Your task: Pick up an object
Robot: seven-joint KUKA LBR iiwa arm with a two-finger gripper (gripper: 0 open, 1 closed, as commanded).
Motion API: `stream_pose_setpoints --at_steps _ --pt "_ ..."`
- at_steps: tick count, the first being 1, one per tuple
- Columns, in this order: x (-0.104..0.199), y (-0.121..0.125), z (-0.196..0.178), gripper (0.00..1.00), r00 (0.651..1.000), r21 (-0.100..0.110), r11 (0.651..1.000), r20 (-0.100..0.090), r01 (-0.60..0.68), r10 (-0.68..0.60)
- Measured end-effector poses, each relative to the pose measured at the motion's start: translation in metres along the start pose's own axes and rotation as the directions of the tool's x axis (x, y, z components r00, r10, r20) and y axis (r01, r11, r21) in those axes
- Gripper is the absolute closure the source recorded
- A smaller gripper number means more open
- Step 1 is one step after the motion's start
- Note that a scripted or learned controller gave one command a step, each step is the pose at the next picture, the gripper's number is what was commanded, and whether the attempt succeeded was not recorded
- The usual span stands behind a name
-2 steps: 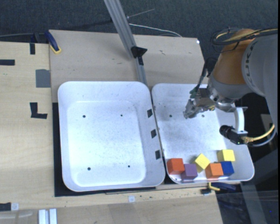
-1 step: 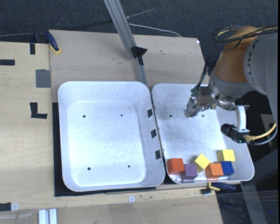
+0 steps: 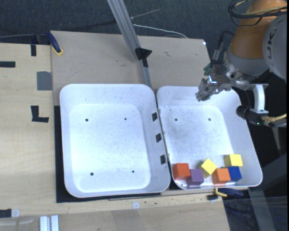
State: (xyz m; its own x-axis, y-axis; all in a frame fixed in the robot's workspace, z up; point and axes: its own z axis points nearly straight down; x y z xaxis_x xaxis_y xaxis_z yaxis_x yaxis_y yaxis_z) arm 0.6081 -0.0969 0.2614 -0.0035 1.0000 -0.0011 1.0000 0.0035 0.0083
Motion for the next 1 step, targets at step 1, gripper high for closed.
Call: stream_pose_setpoints --at_steps 1 --pt "-0.0005 -0.0018 -0.0048 1.0 1.0 0.009 1.0 0.001 -0.001 0.001"
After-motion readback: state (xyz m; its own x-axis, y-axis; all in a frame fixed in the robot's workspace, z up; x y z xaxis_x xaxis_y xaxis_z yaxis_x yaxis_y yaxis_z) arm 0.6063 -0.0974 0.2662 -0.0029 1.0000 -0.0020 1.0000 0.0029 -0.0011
